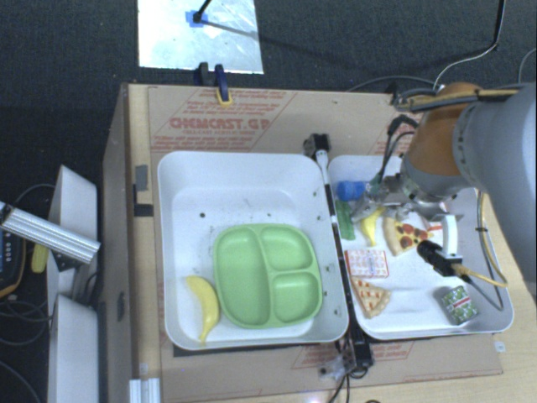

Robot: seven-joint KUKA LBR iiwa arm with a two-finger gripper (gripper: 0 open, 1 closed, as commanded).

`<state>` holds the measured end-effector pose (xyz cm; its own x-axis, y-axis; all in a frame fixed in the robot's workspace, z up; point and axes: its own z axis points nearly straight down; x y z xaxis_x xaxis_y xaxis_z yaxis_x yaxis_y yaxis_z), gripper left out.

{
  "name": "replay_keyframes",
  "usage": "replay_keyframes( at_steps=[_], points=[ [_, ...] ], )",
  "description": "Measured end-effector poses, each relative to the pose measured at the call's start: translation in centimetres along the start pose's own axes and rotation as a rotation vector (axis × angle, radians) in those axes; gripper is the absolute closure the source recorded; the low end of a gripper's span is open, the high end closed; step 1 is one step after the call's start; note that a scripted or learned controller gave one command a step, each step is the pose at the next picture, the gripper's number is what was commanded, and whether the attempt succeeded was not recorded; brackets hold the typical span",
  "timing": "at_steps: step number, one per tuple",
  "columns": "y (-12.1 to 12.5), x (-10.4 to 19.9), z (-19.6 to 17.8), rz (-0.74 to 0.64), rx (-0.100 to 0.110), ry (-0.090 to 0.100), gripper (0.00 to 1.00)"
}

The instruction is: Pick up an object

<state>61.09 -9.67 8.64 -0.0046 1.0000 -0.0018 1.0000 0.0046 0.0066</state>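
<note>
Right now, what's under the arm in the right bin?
Beneath the hand in the right bin lie a blue object, a small yellow banana and a pizza slice. The arm covers the bin's upper right part.

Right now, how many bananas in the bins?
2. One banana lies in the left bin, beside the green plate. A second banana lies in the right bin, near the gripper. The arm may hide others.

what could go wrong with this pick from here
1. The pincer hangs over a tight cluster in the right bin: blue piece, small banana and pizza slice lie close together, so it may nudge or catch the wrong one.
2. The cluster sits near the bin's left wall, so a finger could strike it.
</note>
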Motion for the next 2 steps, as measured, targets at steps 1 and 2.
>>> replay_keyframes(
  at_steps=[1, 2],
  points=[
    [0.0, 0.0, -1.0, -0.001, 0.0, 0.0, 1.0],
    [-3.5, 8.3, -9.9, 0.0, 0.003, 0.003, 1.0]
  ],
)
